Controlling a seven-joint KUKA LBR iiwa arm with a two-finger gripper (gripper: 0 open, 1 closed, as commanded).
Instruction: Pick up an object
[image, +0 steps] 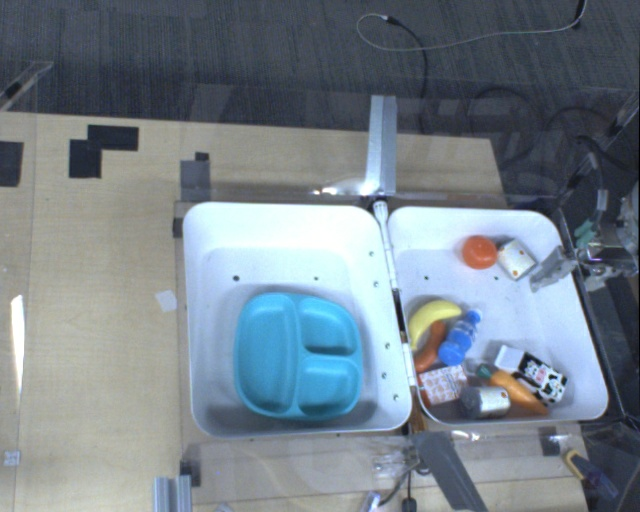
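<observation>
The right bin (560, 330) holds the objects. An orange round piece (481, 252) and a small white cylinder (515, 259) lie at its back. A yellow banana (435, 317), a blue bottle (456, 338) and an orange carrot (428, 352) sit by the left wall. At the front lie a red-and-white packet (441, 383), a grey can (487, 401), an orange item (522, 389) and a black-and-white box (545, 378). My gripper (577, 256) hangs at the bin's back right rim, just right of the white cylinder, partly cut off and with nothing visibly in it.
In the left bin (215, 300) a blue divided plate (298, 353) rests toward the front. A metal post (382, 140) stands behind the wall shared by the bins. Cables and dark gear crowd the right side (610, 160).
</observation>
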